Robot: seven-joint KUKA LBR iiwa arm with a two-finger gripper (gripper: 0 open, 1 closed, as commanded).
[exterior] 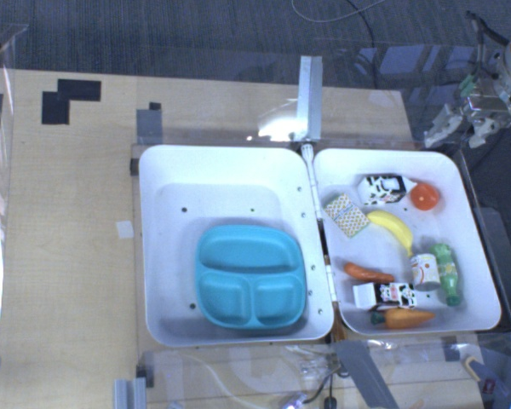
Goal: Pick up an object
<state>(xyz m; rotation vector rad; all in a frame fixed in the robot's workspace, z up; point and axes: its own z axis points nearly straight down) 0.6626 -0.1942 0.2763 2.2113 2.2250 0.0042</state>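
Gripper [475, 119] hovers upper right, jaw state unclear; descending squarely over the tomato [424, 197], isolated in the right bin [485, 301], looks safest.

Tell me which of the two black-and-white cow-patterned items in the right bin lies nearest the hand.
The cow-patterned item at the bin's far edge, beside the orange ball, is nearer the hand. The other cow-patterned item lies at the near edge, above the carrot.
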